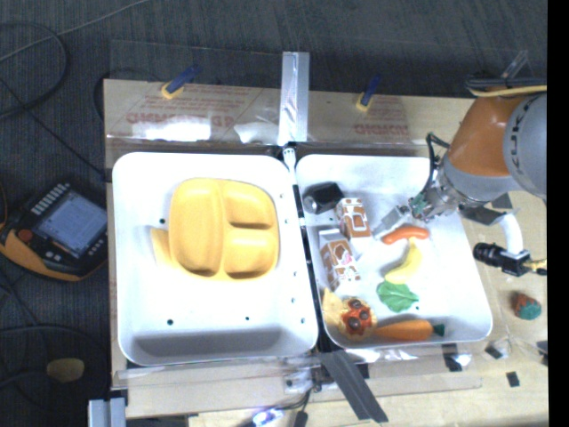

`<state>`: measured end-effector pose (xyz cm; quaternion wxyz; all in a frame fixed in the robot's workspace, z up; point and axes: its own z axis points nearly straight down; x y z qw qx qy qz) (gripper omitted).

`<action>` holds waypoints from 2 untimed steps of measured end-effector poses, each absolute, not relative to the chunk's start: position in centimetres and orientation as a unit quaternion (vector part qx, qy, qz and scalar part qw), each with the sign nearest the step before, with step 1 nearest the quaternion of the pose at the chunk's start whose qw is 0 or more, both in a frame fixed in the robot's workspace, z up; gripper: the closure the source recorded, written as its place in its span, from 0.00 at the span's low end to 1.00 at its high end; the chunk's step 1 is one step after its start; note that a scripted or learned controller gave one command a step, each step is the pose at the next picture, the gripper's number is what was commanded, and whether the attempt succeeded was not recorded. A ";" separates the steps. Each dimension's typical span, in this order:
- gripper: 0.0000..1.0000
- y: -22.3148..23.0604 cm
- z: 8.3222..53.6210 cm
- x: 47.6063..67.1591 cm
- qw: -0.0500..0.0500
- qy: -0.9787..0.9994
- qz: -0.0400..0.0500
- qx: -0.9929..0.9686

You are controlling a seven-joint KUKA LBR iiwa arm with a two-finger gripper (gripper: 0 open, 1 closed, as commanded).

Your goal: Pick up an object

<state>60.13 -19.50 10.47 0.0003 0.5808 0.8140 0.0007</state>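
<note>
left bin (133,327): divided tray (222,228) | right bin (462,274): toys, perhaps food | arm (498,149): right

The yellow tray (222,228) looks like smooth, glossy plastic. The white bin (133,238) holding it is smooth plastic too. The floor (71,87) beside that bin looks like rough carpet.

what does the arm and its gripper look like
The arm is a rounded grey body with a broad orange band above the wrist. A thin dark cable curves along its left side. The gripper is small, made of grey metallic and dark parts.
</note>
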 end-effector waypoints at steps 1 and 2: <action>0.00 -19.0 9.0 56.7 0.009 0.822 0.002 0.569; 1.00 -19.0 9.9 56.9 0.009 0.822 0.004 0.570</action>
